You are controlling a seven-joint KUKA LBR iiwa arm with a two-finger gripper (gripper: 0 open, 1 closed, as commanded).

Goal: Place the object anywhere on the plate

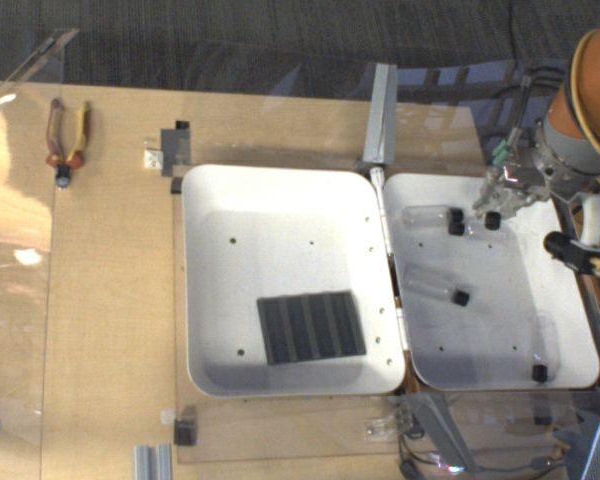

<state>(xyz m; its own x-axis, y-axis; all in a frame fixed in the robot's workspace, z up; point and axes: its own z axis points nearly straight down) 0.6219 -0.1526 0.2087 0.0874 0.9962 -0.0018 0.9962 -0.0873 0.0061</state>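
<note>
The tool (473, 222) hangs open over the right bin's (570, 363) upper edge, its two dark fingertips apart with nothing between them. A small dark object (460, 296) lies mid-bin below it, with open floor around it. The dark ribbed plate (311, 327) sits near the left bin's (210, 268) front edge.

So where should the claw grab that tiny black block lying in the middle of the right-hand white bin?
Probably from straight above, closing the claw on two opposite sides of the small black block. It sits low on the floor of the right white bin, apart from the walls, so its sides look free all round.
</note>
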